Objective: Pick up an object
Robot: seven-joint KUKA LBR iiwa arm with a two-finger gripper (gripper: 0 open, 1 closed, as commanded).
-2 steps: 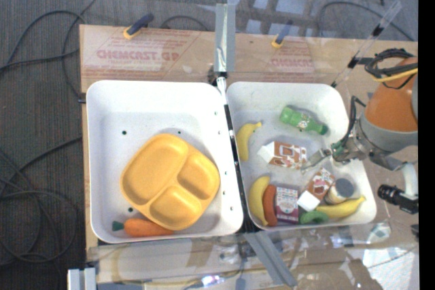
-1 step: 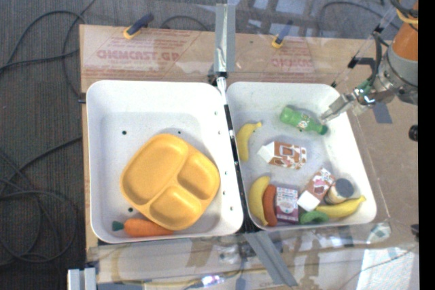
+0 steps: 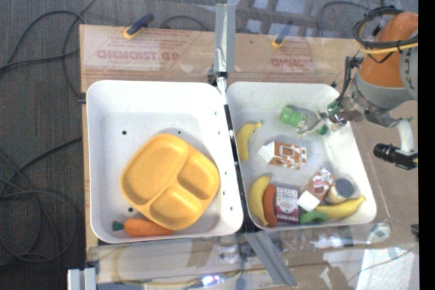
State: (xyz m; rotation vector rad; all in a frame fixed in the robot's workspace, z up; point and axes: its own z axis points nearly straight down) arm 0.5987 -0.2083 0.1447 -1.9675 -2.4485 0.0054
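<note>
My gripper hangs low over the back right part of the right bin, at the end of the grey arm with its orange band. Just left of it lies a small green object, close to the gripper; whether they touch is unclear. Further forward lie a white and orange carton, a small banana by the left wall, a larger banana, a red sausage, a red and white packet and another banana at the front right.
The left bin holds a yellow divided plate and a carrot at its front. A brown and white box, a grey can and a green piece crowd the right bin's front corner.
</note>
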